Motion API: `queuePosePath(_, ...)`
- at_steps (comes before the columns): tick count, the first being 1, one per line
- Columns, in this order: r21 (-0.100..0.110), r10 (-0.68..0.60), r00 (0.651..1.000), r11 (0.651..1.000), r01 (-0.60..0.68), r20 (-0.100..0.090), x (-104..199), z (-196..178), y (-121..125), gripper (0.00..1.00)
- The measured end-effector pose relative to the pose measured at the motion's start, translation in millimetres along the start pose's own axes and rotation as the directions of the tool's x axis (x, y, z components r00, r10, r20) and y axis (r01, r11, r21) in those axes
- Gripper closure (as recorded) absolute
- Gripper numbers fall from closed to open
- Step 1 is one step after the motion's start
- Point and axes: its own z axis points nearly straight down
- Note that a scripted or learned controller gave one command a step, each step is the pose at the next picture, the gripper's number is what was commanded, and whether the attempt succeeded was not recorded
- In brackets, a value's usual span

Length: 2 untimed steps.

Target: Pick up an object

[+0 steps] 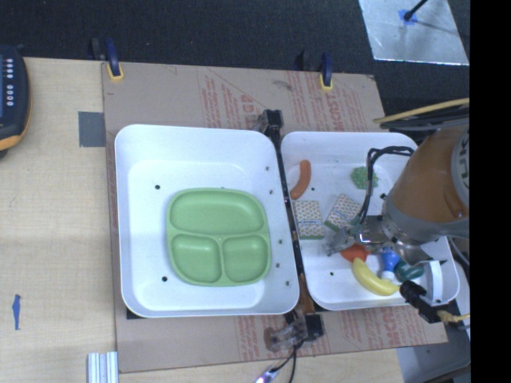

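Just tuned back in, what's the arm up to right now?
The arm has reached into the right bin, and its gripper sits low among the small items there, just above a red piece and next to a banana. A sausage, two patterned squares and a green piece lie further up the bin. Nothing can be seen held yet. The left bin holds a green divided plate.
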Motion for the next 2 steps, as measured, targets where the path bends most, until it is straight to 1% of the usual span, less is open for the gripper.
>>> queuePosePath(1, 0.002, -0.003, 1.000, 1.000, 0.003, 0.001, -1.2, -10.3, -0.1, 1.00)
queuePosePath(2, 0.002, -0.003, 1.000, 1.000, 0.003, 0.001, -1.2, -10.2, -0.1, 0.00)
